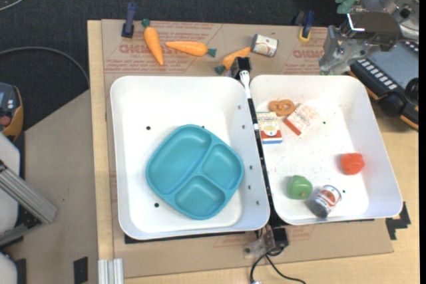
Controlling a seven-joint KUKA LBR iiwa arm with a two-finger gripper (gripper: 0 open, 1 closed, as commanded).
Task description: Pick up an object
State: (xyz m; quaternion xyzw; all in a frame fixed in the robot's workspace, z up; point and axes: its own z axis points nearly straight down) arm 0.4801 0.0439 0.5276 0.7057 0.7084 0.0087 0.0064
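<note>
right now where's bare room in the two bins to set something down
Left bin: a bare strip along its far wall, beyond the teal divided plate, and another down its left side. Right bin: open floor in the middle, between the pretzel and the red ball. Crowded near the green apple and can.

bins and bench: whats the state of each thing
tray: flat in the left bin, three wells
can: on its side, right bin
apple: touching the can
tomato: apart from the rest
pretzel: flat
carrots: lying on the cardboard behind the bins
gripper: above the right bin's far corner
</note>
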